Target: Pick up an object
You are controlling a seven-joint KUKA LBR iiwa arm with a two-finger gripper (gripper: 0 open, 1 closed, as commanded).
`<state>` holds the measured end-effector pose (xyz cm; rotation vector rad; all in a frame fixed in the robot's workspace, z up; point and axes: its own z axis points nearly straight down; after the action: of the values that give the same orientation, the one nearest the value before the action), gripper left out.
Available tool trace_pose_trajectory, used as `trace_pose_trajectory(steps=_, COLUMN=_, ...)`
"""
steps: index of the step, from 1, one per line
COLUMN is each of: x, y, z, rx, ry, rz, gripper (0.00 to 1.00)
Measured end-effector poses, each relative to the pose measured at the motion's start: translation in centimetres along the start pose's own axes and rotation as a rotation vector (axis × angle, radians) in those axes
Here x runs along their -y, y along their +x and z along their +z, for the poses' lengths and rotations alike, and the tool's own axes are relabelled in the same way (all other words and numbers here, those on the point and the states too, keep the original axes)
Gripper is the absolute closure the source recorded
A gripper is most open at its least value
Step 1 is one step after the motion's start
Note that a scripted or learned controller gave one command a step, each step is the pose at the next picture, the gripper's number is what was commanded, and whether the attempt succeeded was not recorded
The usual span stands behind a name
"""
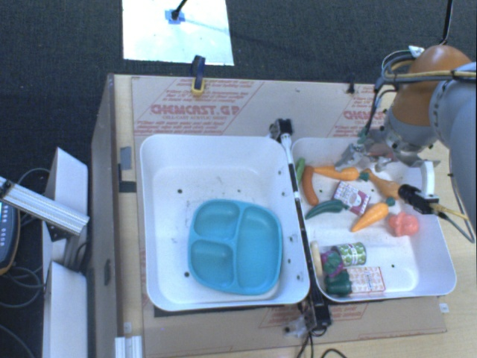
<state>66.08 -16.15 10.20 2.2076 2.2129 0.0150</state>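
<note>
Gripper (363, 155) low over far end of right bin (421, 267) on table (313, 103), arm (447, 103) in from view right. Gripper state: can't tell, spread or pressed together, too blurred to read.

Pickable things, all in right bin, placed off the gripper:
- long carrot (337, 174): just beside gripper, view-left and slightly toward camera, lying flat, one end pointing at gripper. Touching or just apart, can't tell.
- stubby carrot (384, 186): just beside gripper, camera side, slightly view-right.
- pink packet (350, 198): near gripper, camera side, between the carrots.
- third carrot (370, 216): past pink packet from gripper, slanted.
- green pepper (324, 209): camera side and view-left of gripper, beyond long carrot.
- orange pepper (307, 186): view-left of gripper, beyond long carrot, along bin wall.
- pink toy (403, 224): camera side and view-right of gripper, apart from it.
- green can (349, 255): well apart from gripper, camera side, on its side.
- printed packet (367, 280): farthest from gripper, camera side, flat.
- dark toy (337, 282): just view-left of printed packet, equally far from gripper; kind unclear.

Well apart from gripper, view-left: left bin (171, 162) with blue plate (235, 248) lying in it.
</note>
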Motion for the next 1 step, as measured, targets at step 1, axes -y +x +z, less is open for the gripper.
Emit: trace_pose_trajectory(steps=1, x=7.84, y=-0.52, z=0.99, rx=-0.002, ry=0.003, rz=0.002, gripper=0.0)
